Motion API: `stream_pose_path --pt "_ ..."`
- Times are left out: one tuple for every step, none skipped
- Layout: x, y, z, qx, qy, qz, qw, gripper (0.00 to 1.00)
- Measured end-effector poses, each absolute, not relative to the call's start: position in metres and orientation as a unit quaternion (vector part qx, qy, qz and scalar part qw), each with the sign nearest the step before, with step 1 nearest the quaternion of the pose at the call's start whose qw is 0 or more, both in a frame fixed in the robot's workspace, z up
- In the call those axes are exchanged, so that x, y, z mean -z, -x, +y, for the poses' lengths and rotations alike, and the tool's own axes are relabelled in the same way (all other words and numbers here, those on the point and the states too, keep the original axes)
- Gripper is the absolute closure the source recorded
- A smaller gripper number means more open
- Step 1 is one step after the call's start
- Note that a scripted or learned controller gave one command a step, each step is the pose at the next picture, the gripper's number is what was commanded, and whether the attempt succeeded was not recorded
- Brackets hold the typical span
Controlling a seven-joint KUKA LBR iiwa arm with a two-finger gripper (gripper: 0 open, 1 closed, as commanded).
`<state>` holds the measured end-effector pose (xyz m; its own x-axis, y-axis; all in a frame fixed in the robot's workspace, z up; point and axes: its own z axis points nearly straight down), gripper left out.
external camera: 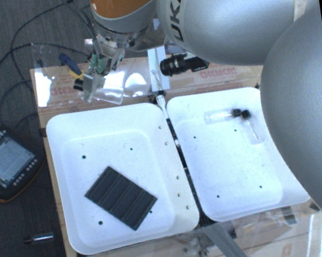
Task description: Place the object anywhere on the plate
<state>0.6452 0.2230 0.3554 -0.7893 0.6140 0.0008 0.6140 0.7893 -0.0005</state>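
Above the far rim of the left bin (59, 170), the pincer (100, 74) is seen hanging from the orange-banded wrist. Whether it is spread or pressed together cannot be told; a glossy clear patch lies just beneath it and its nature is not resolved.

The task's thing is taken to be the clear bent tube with a black cap (237, 118). It is found in the right bin (244, 202), well apart from the pincer, to its right and nearer the camera. It lies flat on the bin floor, close to the far wall.

Handling, judged:
- Light, stiff and probably hollow plastic is assumed.
- A smooth, rounded surface is expected, so slipping or rolling out of a pinch is likely.
- The black cap at the bend is favoured as the place to take hold, being opaque and blockier. A pinch across the straight clear limb is noted as second choice.

The dark ribbed plate (121, 198) is seen in the left bin, nearer the camera than the pincer and almost straight below it in the view, turned at a slant.

Room: open floor is noted all round the tube on its near side, and the far wall is close. The raised double rim (181, 164) between the bins must be cleared during carry. The plate is ringed by bare floor, so any landing spot is acceptable.
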Motion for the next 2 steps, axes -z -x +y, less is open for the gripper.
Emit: stream_pose_path --pt "-0.3617 -0.6466 0.2236 -0.0015 0.325 -0.946 0.001 1.0" --pt "-0.3683 -0.648 0.2244 -0.0025 0.325 -0.946 0.001 1.0"
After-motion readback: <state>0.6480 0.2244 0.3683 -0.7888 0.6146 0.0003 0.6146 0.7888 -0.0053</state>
